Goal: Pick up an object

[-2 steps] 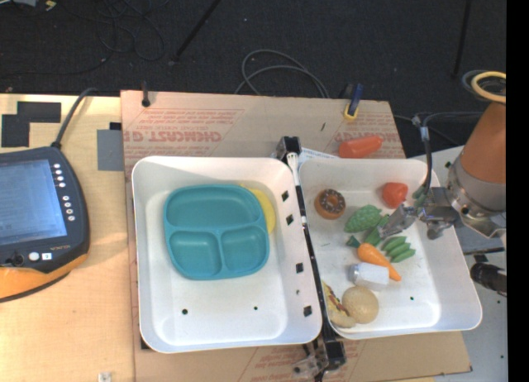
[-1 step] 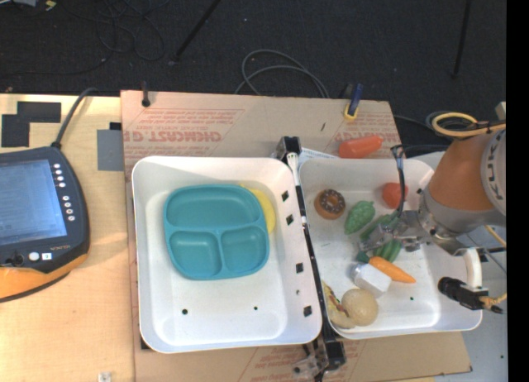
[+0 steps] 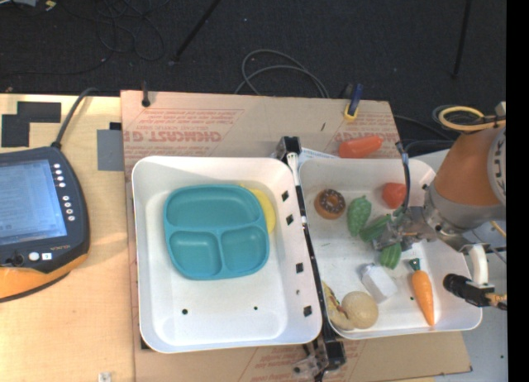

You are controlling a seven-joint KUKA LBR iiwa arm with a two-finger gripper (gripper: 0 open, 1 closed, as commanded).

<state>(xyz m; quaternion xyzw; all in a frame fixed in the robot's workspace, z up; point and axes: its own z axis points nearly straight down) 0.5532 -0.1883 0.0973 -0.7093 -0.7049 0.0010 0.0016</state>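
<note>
- Within the right bin (image 3: 463, 322), the pincer (image 3: 402, 231) is lowered among green toy vegetables (image 3: 374, 227) — its grip cannot be told.
- Nearby are placed a carrot (image 3: 422, 295) and a tomato (image 3: 394, 194).
- A teal tray (image 3: 216, 231) is held by the left bin (image 3: 157, 306).

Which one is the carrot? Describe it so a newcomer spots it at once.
Look in the right-hand bin, at its near right corner. The carrot lies there beside the white block and pale round potato; it is the bin's one long, tapering orange thing.
</note>
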